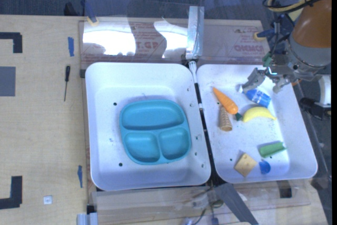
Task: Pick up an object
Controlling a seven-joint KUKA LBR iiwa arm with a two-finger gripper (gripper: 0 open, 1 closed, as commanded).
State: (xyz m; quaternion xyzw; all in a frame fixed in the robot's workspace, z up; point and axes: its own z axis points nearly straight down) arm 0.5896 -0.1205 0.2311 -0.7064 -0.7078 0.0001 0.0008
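The gripper point(266, 80) is hanging with fingers spread wide, holding nothing, just above the blue object point(258, 96); the banana point(257, 114) is lying close below.

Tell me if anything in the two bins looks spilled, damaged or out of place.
Nothing stands out. The blue divided tray lies flat in the left bin. The right bin holds loose toy foods, scattered but intact, with the gripper above them.

1. A pale wooden bench point(37, 129) (seen from above at a slant) carries everything.
2. Two shallow white bins sit on it side by side, touching: the left bin point(100, 129) and the right bin point(300, 160).
3. A dark screwdriver point(66, 81) lies on the bench left of the bins.
4. Black tape marks point(15, 42) sit near the bench's left edge.
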